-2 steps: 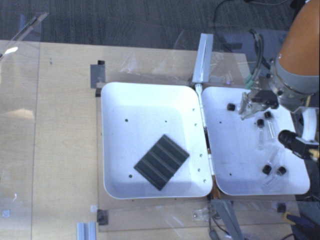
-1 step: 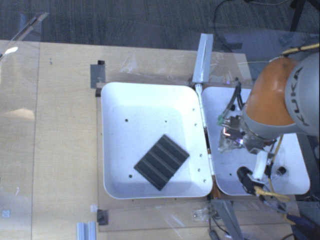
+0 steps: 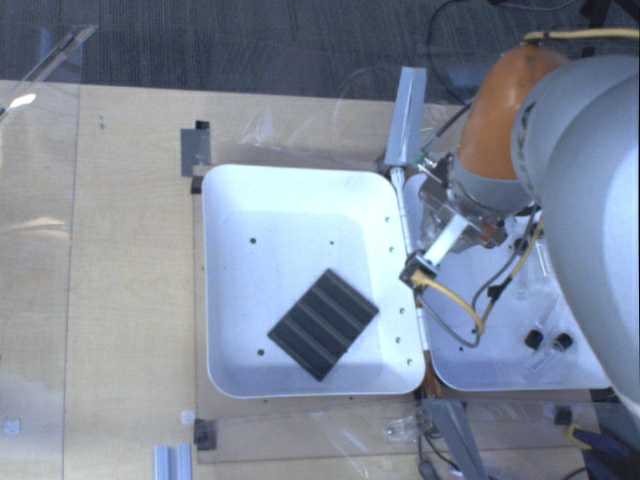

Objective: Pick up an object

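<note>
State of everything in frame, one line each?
ribbed black pad: flat in the left bin, lying diagonally, nothing touching it.
right bin: mostly covered by the arm.
arm: over the right bin, wrist near the bins' shared edge.
small black pieces: in the right bin, too small to identify.

The grey arm (image 3: 585,178) reaches in from the right edge of the surface (image 3: 100,268), orange band (image 3: 500,108) above a wrist (image 3: 482,193) angled down toward its middle, the tool (image 3: 447,218) mostly hidden beneath.
</note>
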### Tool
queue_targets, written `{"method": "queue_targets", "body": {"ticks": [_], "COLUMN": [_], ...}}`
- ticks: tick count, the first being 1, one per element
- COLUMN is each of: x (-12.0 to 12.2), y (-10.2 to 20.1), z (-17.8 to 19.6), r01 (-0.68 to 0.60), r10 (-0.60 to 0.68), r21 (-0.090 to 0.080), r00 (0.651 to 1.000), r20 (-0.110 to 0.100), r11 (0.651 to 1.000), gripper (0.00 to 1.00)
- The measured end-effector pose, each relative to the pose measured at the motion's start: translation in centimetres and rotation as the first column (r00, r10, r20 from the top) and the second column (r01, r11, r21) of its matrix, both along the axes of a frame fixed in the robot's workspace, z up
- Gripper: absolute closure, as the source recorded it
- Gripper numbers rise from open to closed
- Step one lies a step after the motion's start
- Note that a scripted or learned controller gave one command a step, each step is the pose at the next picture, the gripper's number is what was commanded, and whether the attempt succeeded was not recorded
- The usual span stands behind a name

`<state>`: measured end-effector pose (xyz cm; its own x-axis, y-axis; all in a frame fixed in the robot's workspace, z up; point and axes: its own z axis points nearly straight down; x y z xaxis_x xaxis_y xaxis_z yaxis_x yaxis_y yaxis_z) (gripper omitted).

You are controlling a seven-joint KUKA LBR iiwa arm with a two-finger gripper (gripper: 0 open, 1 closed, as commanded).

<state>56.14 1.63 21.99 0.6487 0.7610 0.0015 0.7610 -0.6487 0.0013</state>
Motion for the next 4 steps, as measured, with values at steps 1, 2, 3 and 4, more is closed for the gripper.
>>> {"method": "queue_targets", "body": {"ticks": [1,2,3,4], "x": [-6.4,-7.3,-7.3,-4.7], "y": [14.6,11.4,11.4,4.4], "z": [-1.8,9.9,9.9,21.7], "r01": [0.023,-0.367,-0.368,-0.767], "r10": [-0.023,0.367,0.368,0.767], "r21": [0.002,0.000,0.000,-0.006], "r00": [1.000,0.930,0.930,0.641], "r20": [-0.001,0.004,0.004,0.004], "r11": [1.000,0.930,0.930,0.641], "gripper": [1.00,1.00,0.00,0.00]}}
